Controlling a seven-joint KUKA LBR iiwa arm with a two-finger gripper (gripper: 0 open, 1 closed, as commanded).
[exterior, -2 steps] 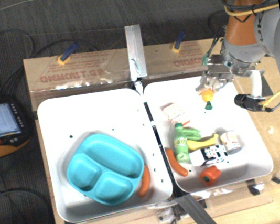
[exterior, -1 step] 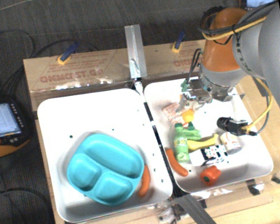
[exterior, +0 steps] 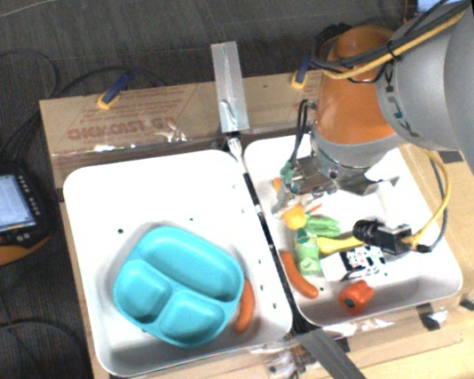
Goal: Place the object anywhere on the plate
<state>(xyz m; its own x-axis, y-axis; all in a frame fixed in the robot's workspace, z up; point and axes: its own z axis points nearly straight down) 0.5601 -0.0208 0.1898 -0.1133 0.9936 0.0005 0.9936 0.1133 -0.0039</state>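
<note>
We saw the arm's tool [exterior: 295,185] hanging over the upper part of the right white bin [exterior: 432,282], though we could not tell how it stood. The turquoise three-compartment plastic plate [exterior: 177,283] lay in the left white bin [exterior: 112,196], an orange carrot-shaped toy [exterior: 244,309] resting against its lower right rim. Green, yellow and orange toys [exterior: 312,248] were clustered in the right bin.

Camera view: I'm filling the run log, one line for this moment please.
gripper: over right bin | plate: left bin, bare | carrot: right bin
</note>
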